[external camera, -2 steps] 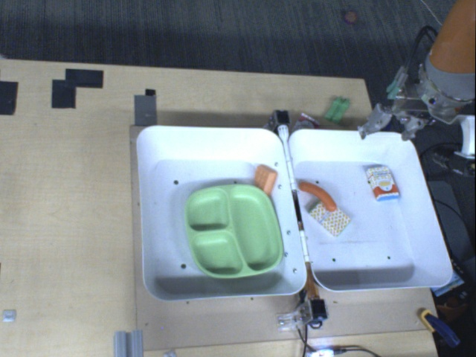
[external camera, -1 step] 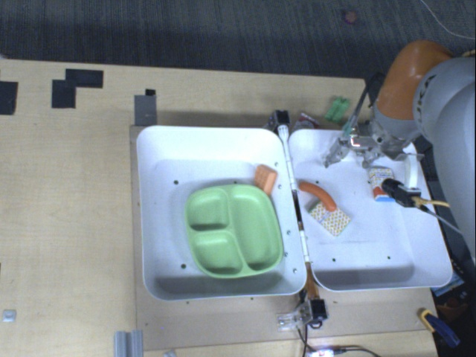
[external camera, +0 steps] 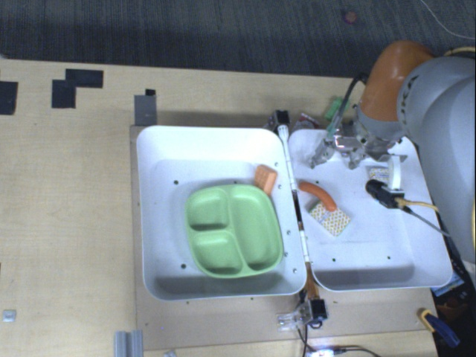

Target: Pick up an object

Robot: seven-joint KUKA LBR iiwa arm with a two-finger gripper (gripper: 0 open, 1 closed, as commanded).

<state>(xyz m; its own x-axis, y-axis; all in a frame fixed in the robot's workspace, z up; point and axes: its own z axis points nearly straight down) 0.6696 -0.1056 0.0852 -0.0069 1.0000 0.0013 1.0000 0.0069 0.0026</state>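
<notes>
My gripper hangs over the far part of the right bin, its two metal fingers spread open with nothing between them. An orange-red sausage-shaped piece lies on the bin floor just in front of the gripper and to its left. A small dotted beige square touches the sausage's near end. In the left bin, a small orange block leans near the right wall, beside a green divided plate.
The ridge where the two bins meet runs close to the sausage piece. Cables and small fittings sit behind the bins. The arm's grey body covers the right bin's far right side.
</notes>
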